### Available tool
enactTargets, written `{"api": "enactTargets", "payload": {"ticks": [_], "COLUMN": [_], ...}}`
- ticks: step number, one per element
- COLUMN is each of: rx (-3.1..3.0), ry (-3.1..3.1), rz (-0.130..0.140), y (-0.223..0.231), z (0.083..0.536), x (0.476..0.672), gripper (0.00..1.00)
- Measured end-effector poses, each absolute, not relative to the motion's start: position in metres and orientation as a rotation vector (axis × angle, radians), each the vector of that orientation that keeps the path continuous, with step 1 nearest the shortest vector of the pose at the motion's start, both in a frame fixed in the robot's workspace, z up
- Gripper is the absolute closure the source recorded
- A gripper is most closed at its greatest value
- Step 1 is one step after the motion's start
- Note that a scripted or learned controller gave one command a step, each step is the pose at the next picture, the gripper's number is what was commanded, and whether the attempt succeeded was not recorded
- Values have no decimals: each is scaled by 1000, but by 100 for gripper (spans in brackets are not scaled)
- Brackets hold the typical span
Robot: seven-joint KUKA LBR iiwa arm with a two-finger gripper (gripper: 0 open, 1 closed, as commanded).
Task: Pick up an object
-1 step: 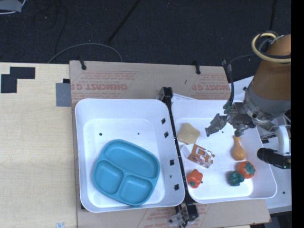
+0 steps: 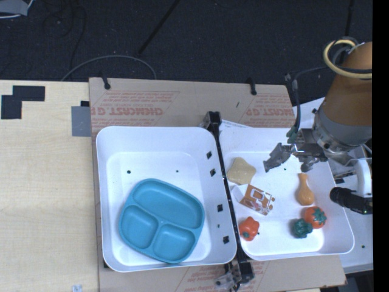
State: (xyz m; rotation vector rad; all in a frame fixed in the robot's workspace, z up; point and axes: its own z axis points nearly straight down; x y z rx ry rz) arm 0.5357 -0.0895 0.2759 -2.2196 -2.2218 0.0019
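Observation:
My gripper (image 2: 293,161) hangs over the upper part of the right bin (image 2: 340,248), its two grey fingers spread apart with nothing between them. An orange gourd-shaped toy (image 2: 304,189) lies just below the gripper. A beige bread-like piece (image 2: 241,171) sits to the gripper's left, near the divider. Below that lies an orange and white packet (image 2: 257,198). Close to the bin's front left corner is a red pepper (image 2: 248,227). A red tomato (image 2: 315,216) and a teal object (image 2: 300,227) lie side by side at the front right.
The left bin (image 2: 109,163) holds a blue divided plate (image 2: 161,219). A black divider rail (image 2: 219,175) runs between the bins. The arm's orange and grey body (image 2: 349,96) stands over the right bin's far right corner.

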Motion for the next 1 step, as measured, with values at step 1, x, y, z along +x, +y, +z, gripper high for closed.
{"api": "enactTargets", "payload": {"ticks": [1], "rx": [-2217], "ry": [-2214], "rz": [9], "y": [-79], "z": [220], "x": [534], "gripper": [0]}}
